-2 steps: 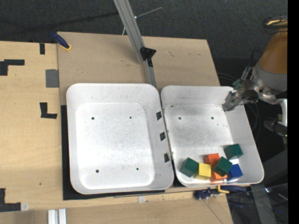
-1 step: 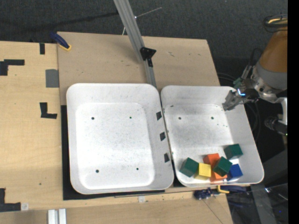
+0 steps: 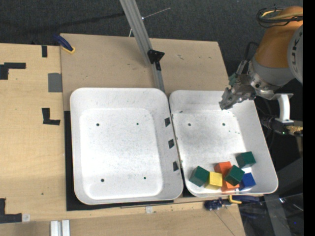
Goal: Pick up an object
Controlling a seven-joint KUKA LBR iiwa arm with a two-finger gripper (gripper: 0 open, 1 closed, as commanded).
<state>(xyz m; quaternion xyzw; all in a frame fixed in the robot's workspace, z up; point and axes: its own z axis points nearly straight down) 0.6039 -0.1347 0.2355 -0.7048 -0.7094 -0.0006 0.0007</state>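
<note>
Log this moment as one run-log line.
gripper: over right bin far edge, nothing seen held | blocks: clustered in near corner | left bin: no blocks

I see the wooden bench [image 3: 123, 58] carrying two shallow white bins side by side: the left bin [image 3: 120, 144] on a black mat [image 3: 69, 181], the right bin [image 3: 221, 141] toward the bench's right edge.

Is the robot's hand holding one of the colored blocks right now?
No. The hand hangs over the right bin's far end; the blocks lie at its near end.
</note>
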